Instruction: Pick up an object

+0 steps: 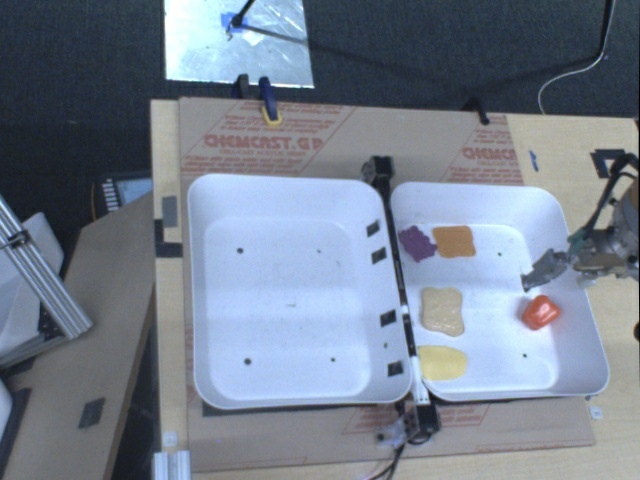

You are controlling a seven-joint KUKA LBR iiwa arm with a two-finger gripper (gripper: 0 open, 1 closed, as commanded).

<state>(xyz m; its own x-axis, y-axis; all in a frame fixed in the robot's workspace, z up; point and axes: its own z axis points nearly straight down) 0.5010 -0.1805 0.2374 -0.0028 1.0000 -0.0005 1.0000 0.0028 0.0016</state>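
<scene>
Near right bin's [575, 268] right edge, end effector [545, 268] sits just above the red piece [540, 312]; grip state unclear, centre over it before closing

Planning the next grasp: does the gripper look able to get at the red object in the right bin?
Probably yes. The gripper is just above the red object near the right bin's right wall, with nothing lying between them.
</scene>
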